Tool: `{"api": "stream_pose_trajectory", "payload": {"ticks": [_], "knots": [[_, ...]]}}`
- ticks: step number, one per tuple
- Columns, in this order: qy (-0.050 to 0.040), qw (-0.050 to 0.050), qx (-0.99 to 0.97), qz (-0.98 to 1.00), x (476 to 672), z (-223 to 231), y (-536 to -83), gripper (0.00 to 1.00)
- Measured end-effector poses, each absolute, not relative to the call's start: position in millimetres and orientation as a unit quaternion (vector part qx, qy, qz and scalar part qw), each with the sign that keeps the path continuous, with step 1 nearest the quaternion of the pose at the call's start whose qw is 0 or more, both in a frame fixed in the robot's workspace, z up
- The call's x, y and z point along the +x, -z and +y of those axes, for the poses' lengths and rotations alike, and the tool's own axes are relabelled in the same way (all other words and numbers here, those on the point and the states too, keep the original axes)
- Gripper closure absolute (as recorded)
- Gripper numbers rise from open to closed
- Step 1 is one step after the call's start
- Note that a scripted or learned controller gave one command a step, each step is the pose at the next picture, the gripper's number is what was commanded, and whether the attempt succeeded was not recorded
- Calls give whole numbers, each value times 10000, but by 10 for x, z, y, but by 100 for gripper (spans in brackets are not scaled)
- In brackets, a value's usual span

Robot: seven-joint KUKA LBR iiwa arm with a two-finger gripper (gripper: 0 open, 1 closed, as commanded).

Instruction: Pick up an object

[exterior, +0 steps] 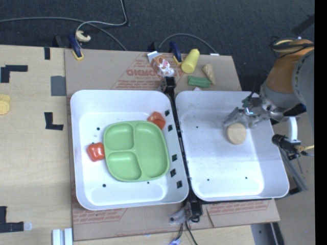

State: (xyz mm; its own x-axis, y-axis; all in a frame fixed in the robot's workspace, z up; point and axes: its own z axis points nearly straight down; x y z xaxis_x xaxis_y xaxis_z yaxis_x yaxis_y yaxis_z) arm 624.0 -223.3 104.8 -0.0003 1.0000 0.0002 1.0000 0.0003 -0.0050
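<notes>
A round tan object like a bread roll (236,134) lies in the right bin (214,177), toward its upper right part. My gripper (240,118) hangs just above and behind the roll, its fingers spread to either side, open with nothing between them. The grey arm with its orange band (283,75) comes in from the right. In the left bin (87,111) a green divided plate (136,150) lies in the middle, with one red-orange piece (95,151) at its left side and another (157,119) at its upper right corner.
Behind the bins on the cardboard lie a yellow bottle-like object (190,60), a green piece (199,81), a tan piece (208,73) and a small printed packet (161,64). Cables run across the dark floor at the back. Black clips sit along the divider between the bins.
</notes>
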Motion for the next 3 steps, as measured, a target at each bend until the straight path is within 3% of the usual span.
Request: {"api": "stream_pose_trajectory", "payload": {"ticks": [1,2,3], "knots": [[0,-17,-7067,-7075,6025,-1823,-867,0],[-1,-26,-7067,-7076,6027,-1825,-963,100],[0,5,-7063,-7079,6500,-1270,-1019,100]]}}
